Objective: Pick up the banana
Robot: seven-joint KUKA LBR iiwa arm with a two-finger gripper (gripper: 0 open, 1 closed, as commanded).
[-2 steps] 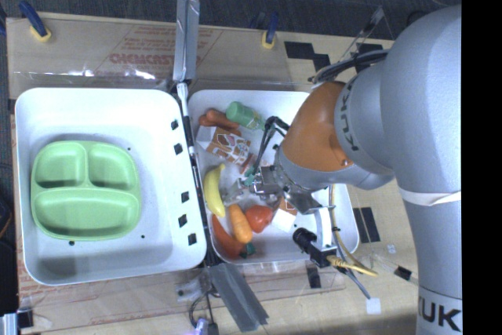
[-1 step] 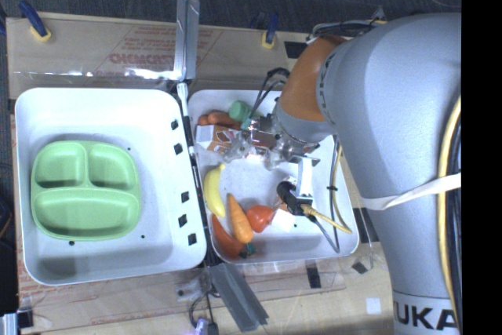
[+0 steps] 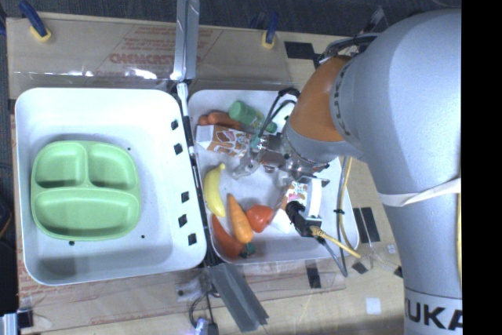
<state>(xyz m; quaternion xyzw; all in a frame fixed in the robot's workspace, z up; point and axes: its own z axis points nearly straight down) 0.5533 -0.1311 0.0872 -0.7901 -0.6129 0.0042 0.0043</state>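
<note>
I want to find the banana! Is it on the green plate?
No, the banana lies in the right bin beside a carrot; the green plate sits in the left bin.

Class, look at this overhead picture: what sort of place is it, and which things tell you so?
Most likely a robotics lab bench set up for grasping trials: a grey arm reaches over two white bins, one holding a banana among toy food, the other a green divided plate.
</note>
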